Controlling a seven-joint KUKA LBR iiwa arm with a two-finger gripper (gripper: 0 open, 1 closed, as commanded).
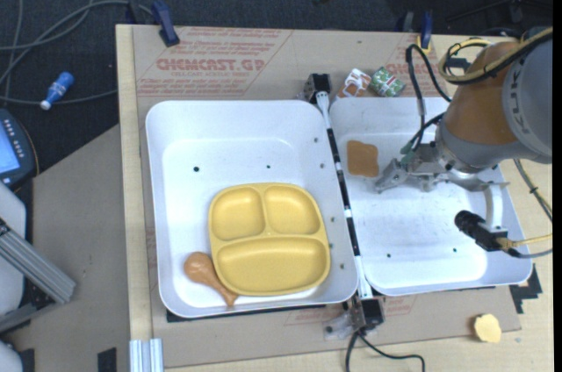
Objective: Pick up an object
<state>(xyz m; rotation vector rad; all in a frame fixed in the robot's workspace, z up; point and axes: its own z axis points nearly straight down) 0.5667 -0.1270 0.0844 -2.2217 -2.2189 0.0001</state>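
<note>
Lying flat in the right bin (439,261), the brown square (362,158) sits just beside the pincer (392,178), whose opening I cannot tell.

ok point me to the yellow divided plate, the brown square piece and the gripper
yellow divided plate (268,239): camera view, on its large lower compartment
brown square piece (362,158): camera view, on the middle of its top face
gripper (386,180): camera view, at its fingertips

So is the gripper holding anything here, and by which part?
Nothing is held. The gripper sits low in the right bin with bare fingers, and the brown square lies just beside their tips, not between them.
</note>
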